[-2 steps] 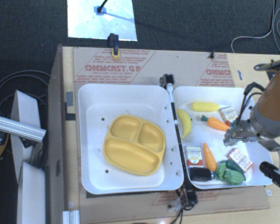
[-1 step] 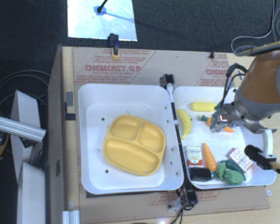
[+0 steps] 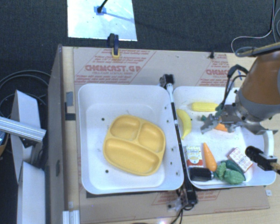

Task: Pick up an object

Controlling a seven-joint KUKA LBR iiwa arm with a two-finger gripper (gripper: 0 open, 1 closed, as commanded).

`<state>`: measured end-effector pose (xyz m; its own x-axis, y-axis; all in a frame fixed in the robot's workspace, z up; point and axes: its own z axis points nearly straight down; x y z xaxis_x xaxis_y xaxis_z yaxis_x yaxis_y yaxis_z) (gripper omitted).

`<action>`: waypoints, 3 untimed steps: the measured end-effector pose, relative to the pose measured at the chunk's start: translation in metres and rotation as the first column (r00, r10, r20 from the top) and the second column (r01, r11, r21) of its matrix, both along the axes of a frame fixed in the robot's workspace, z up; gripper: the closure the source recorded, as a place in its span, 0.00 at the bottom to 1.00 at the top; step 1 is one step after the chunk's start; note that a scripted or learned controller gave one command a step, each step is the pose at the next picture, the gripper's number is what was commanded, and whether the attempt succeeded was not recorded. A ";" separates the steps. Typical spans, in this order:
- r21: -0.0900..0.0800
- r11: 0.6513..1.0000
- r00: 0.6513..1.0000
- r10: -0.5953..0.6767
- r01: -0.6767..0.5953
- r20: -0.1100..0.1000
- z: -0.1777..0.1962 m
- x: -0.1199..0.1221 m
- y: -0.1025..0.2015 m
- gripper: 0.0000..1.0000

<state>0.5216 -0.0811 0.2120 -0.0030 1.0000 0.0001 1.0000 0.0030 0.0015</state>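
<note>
**Pick not done yet, hand down in right bin**

Hand (image 3: 210, 122) sits low in the right bin (image 3: 256, 183), beside the banana (image 3: 185, 121) and corn (image 3: 204, 107), an orange piece (image 3: 220, 128) just next to it. Can't tell whether it's open or closed. Nothing visibly lifted; carrot (image 3: 209, 156), small carton (image 3: 193, 155), green toy (image 3: 227, 173) all lying flat. Left bin (image 3: 91, 125) holds a yellow divided plate (image 3: 134, 144). Table (image 3: 130, 64) is board-covered, dark carpet around, cables nearby
</note>
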 end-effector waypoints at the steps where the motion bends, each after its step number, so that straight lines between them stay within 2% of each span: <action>1: 0.000 1.000 1.000 -0.004 0.004 -0.009 -0.130 0.009 -0.020 0.00; 2: -0.005 1.000 1.000 0.003 -0.003 0.020 0.075 0.070 -0.036 0.00; 3: 0.003 1.000 1.000 0.000 0.000 -0.011 -0.043 0.045 -0.004 0.00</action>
